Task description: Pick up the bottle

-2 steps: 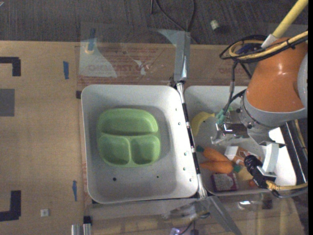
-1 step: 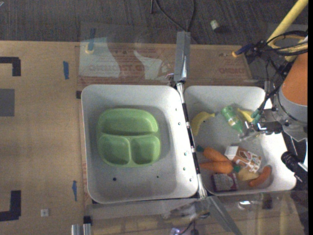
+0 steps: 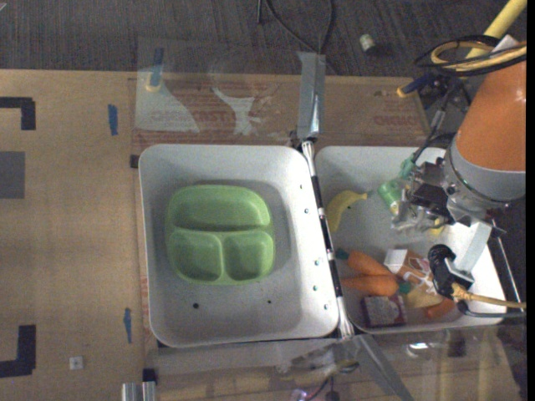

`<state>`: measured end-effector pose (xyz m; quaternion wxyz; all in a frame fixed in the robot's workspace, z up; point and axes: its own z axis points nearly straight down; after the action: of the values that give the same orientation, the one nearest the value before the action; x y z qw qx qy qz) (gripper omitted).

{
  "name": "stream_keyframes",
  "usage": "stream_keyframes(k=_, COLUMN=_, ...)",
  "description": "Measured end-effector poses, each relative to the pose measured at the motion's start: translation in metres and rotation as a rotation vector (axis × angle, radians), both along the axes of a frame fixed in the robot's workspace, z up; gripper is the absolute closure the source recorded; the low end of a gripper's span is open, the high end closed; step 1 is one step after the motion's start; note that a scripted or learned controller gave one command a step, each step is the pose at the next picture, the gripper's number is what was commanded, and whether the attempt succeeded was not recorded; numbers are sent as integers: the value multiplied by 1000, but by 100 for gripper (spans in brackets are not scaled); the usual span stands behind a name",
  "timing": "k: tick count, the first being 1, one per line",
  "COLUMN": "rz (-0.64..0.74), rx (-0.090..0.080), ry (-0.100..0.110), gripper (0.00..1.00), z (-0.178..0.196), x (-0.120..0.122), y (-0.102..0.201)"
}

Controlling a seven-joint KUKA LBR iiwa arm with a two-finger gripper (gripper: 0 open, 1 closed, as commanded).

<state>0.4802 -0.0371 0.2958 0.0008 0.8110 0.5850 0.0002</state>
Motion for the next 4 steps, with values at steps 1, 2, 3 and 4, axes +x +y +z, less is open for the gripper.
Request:
stream_keyframes(k=1, rz=-442, rx=1, ry=3, gripper=100, z=-14, x=-1, y=20)
stream_keyframes(k=2, rz=-721, rx=0, ry=3, gripper=100, z=35, x=-1, y=59)
stream_keyframes(k=3, rz=-1051, rx=1, ry=5, gripper=100, z=-35, x=-1, y=57)
stream_keyframes(k=4, rz=-872, rx=1, ry=7, gripper=100, z=-47, x=-1, y=22)
